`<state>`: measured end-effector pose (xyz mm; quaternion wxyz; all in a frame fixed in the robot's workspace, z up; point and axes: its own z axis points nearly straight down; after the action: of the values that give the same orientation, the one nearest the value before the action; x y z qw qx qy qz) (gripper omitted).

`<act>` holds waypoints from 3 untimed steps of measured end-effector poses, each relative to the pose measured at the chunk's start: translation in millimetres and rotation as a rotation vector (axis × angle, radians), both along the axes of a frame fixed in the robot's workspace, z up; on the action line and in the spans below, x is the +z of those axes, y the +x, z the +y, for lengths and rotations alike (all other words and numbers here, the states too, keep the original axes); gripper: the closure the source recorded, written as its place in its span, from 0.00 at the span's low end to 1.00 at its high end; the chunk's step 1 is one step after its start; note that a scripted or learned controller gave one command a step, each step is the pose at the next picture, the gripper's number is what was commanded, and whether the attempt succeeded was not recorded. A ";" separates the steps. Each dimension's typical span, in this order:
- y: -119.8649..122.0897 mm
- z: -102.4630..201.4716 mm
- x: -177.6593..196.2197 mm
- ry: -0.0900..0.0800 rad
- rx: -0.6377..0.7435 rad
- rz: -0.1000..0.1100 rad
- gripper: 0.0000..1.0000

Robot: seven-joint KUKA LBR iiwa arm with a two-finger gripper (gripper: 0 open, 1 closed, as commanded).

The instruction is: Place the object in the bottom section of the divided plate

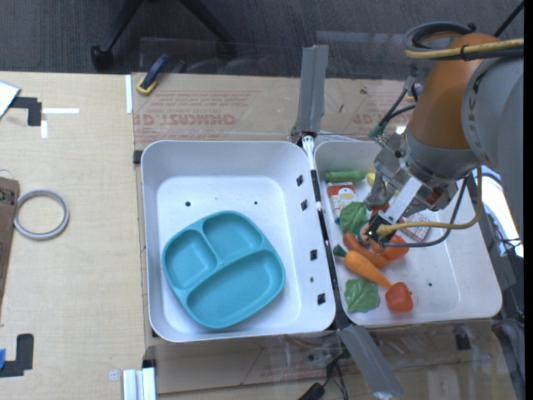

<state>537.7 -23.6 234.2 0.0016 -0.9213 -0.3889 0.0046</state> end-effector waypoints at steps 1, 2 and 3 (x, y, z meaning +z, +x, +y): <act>18.6 57.1 -45.4 -0.001 -0.005 0.001 1.00; 97.9 101.3 9.7 -0.004 -0.201 -0.003 1.00; 28.4 138.3 -34.1 -0.004 -0.132 0.000 1.00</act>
<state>566.1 114.7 200.1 0.0001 -0.9450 -0.3271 0.0055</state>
